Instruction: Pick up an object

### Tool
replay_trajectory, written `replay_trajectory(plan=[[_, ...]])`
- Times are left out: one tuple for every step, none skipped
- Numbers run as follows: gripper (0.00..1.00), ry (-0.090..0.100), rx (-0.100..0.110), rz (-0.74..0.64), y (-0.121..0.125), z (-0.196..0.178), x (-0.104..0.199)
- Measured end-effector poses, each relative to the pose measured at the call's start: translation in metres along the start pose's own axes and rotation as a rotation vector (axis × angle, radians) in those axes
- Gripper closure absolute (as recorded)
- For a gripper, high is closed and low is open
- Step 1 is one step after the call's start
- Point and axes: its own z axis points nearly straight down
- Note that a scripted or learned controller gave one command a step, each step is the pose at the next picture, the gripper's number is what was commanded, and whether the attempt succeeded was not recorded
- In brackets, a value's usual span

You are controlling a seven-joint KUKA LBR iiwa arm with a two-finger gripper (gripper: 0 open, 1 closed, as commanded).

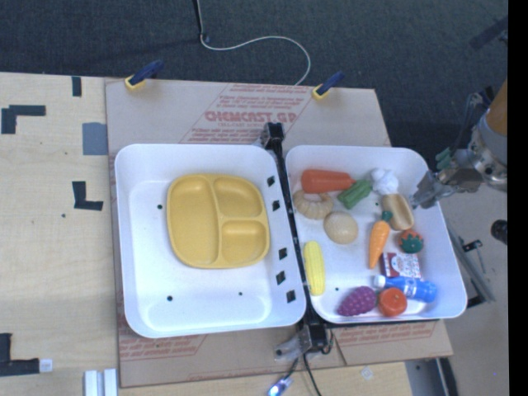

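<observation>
Your grey two-finger gripper (427,192) hung at the right rim of the right-hand shallow white bin (452,246), with the arm coming in from the right side. You could not tell how the tool was set — it was too small and dark to see. Nothing showed in its grip.

The closest toy to the tool was the tan bun-shaped toy with a brown middle (398,210). It lay just to the left of the tool and a little lower, inside the bin. Its long side ran up and down the picture with a small tilt, so you would likely want to pinch it across its narrow side.

Just past it lay the orange plastic carrot (377,242), also long up and down. Above the bun sat a small white bumpy toy (383,178) and a green plastic pickle (356,192). A small red and green tomato toy (410,242) sat below the bun, near the bin's right wall.

Farther left were a long red-orange pepper toy (327,179), a round cream potato toy (340,227) and a yellow corn cob (313,267) by the middle wall — all well away from the tool.

The other bin held a yellow tray with three sections (219,220).

I think the pick had not been made yet.
</observation>
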Motion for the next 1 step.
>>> replay_trajectory(plan=[[1.00, 0.000, -0.007, -0.006, 0.0537, -0.0389, 0.0609]])
